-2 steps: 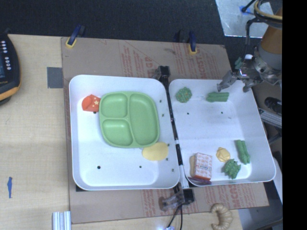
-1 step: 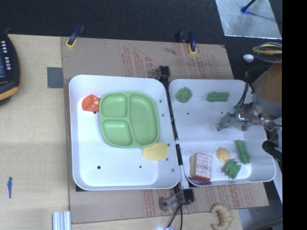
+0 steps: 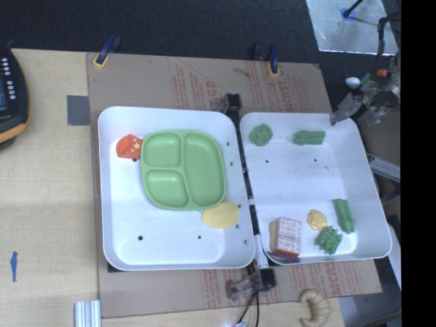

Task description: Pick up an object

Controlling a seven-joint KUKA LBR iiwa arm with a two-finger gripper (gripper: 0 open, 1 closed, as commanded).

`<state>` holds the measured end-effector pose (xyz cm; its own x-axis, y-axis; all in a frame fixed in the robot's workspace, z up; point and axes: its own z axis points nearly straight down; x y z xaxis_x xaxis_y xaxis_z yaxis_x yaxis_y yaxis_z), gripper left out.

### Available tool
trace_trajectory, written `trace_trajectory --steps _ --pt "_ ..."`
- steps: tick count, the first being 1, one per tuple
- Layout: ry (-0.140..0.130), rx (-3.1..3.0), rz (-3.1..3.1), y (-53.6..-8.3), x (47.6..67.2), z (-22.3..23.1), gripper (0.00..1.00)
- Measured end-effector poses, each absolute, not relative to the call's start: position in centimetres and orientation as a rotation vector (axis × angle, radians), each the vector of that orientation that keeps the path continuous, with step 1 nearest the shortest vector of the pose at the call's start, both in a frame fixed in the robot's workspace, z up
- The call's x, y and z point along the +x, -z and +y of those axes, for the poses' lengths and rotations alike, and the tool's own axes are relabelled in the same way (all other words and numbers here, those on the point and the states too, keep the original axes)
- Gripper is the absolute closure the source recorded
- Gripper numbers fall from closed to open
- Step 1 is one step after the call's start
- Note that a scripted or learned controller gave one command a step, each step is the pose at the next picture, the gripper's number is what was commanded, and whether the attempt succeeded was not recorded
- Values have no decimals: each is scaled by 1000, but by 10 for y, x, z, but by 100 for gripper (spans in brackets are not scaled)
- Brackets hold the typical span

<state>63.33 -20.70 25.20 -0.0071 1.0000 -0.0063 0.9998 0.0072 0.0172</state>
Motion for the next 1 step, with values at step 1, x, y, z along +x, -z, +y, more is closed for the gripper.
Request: trace_trajectory --steps 1 --pt "9 2215 2235 -98 652 -211 0"
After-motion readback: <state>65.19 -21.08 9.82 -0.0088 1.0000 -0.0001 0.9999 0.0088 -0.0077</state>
